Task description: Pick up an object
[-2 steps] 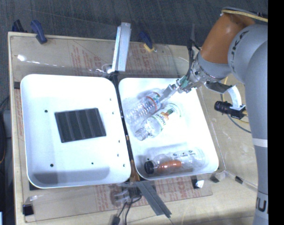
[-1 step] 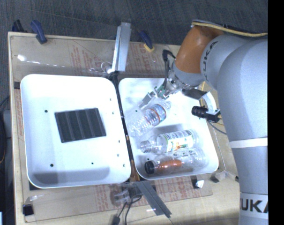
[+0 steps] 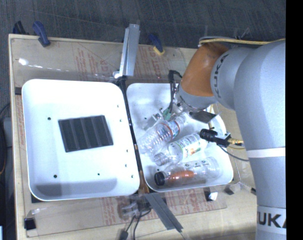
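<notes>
One fixed camera above the bench [image 3: 21,54] looks down slantwise on both bins [image 3: 41,99]

Arm [image 3: 251,89] over right bin [image 3: 141,96]; end effector [image 3: 167,113] among clear plastic bottles [image 3: 184,146]; left bin [image 3: 36,134] beside.

Two bins sit side by side on the tabletop [image 3: 66,211]. Left bin [image 3: 36,134] holds a ridged pad [image 3: 85,133] at its middle. Right bin [image 3: 141,96] holds bottles [image 3: 176,146] heaped together, the arm [image 3: 241,84] reaching over them from the right.
</notes>
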Motion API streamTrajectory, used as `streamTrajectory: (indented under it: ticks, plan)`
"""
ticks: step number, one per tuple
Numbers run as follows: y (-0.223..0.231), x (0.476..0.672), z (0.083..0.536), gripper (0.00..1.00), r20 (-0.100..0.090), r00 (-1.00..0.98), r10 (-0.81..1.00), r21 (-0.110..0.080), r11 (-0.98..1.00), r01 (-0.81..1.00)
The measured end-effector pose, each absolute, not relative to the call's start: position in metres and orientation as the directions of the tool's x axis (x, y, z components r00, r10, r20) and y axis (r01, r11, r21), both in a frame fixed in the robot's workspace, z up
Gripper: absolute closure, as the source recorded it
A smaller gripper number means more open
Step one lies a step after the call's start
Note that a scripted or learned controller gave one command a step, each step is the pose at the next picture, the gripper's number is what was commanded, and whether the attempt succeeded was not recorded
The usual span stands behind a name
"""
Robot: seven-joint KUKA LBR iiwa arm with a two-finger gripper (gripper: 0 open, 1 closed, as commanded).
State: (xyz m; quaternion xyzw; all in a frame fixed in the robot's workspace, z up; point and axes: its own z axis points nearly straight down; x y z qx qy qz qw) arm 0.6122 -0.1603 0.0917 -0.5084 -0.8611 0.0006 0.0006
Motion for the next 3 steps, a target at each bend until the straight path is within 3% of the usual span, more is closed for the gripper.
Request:
streamTrajectory:
  ticks: [1, 2, 3]
  plan:
    - [-0.206, 0.554, 0.093, 0.0, -0.003, -0.364, 0.931, 0.003, 0.364, 0.931]
    - [-0.182, 0.54, 0.094, 0.0, -0.004, -0.349, 0.937, 0.007, 0.349, 0.937]
    - [-0.211, 0.535, 0.134, 0.0, 0.0, 0.05, 0.999, 0.0, -0.05, 0.999]
